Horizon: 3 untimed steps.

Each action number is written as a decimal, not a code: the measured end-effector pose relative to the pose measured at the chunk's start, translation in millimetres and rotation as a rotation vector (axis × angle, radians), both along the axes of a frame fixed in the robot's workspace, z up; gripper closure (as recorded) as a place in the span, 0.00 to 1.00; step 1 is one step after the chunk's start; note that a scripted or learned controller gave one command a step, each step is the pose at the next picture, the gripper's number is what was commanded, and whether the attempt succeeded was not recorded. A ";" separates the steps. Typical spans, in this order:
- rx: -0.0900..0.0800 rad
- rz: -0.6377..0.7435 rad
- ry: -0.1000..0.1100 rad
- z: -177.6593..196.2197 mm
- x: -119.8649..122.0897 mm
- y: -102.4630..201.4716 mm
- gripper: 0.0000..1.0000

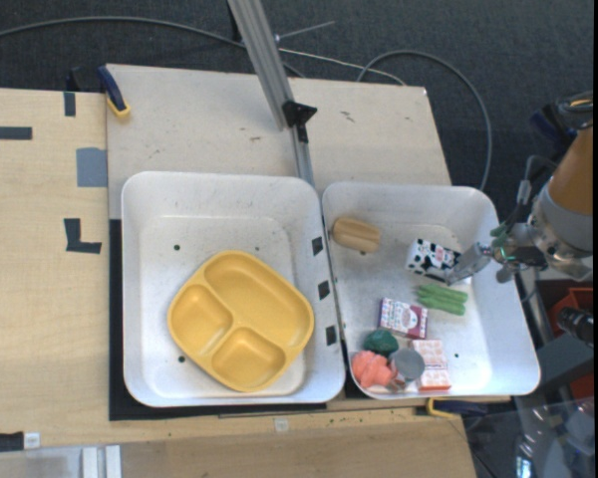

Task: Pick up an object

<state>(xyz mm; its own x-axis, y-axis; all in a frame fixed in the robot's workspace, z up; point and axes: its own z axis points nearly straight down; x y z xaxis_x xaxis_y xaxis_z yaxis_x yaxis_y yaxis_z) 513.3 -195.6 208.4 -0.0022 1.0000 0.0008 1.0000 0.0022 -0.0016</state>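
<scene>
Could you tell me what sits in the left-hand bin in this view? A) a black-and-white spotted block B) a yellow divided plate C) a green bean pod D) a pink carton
B: the yellow divided plate lies alone in the left bin, while the small items are all in the right bin.

Yellow tray in left bin
</scene>
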 end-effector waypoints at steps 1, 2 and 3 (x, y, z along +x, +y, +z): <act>0.000 0.000 0.000 0.1 0.0 -0.1 0.00; 0.001 -0.001 0.006 -63.3 1.6 5.4 0.00; -0.002 -0.002 -0.005 -110.5 3.5 4.9 0.00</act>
